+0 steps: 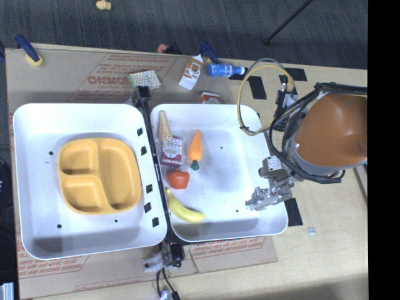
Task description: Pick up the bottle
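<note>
At the near edge of the right bin, the banana lies along the front wall beside the divider between the two bins. Just behind it sits a red tomato-like piece. To the right, at the bin's near right corner, the claw hangs over the rim; it is small and blurred here, so whether it is spread or closed cannot be told, and nothing can be seen held in it. The grey arm with its orange band bulks above it at the right.

In the left bin, a yellow divided plate rests near the middle.

Farther back in the right bin, a carrot stands lengthwise, with a small printed packet to its left and what looks like an ice-cream cone behind that, close to the divider.

Beyond both bins, on the worktop, the bottle lies on its side, blue with a pale cap end, well apart from the claw. A small carton lies just left of it, and a patterned sponge-like block farther left.
</note>
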Motion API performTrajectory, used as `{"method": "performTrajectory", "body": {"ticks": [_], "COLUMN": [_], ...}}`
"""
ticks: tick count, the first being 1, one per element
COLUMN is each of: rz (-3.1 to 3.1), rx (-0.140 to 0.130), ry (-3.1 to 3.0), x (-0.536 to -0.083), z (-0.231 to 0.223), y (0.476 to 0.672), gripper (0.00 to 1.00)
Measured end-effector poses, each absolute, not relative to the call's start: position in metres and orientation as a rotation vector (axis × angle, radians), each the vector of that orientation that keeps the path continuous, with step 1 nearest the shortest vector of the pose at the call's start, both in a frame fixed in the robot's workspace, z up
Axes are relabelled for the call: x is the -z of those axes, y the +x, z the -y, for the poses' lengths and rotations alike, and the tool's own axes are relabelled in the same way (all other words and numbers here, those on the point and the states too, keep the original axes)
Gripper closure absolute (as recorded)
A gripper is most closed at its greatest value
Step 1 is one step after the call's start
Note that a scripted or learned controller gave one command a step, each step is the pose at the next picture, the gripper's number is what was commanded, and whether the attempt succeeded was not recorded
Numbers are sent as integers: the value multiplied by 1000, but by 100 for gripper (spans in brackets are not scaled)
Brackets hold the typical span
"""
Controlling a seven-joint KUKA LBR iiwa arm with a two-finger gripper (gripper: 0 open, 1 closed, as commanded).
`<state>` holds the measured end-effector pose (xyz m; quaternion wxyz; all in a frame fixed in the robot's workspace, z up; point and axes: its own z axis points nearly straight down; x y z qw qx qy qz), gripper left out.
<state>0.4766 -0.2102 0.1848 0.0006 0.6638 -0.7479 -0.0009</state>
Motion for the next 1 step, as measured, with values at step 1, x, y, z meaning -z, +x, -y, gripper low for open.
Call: {"method": "performTrajectory", "body": {"ticks": [1], "rz": [2666], "rx": [5], "ry": [1657], "x": [-186], "z": [211], "y": [476], "gripper": [100]}}
